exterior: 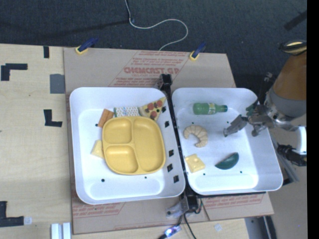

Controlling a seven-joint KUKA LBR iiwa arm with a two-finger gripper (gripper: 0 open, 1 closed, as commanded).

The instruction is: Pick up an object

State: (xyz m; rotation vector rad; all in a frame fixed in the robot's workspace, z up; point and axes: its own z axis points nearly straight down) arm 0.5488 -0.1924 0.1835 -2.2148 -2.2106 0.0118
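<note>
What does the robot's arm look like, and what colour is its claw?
The arm is a thick round tube, orange higher up and grey nearer the wrist. Its gripper is dark grey metal with thin fingers, mounted on a boxy grey block.

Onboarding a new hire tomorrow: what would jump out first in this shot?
The big yellow divided plate in the left bin, lying over smaller items. Next, the grey arm with its orange band reaching in from the right, its gripper over the right bin. There lie a green bottle, a croissant, a cheese wedge and a dark green piece.
</note>
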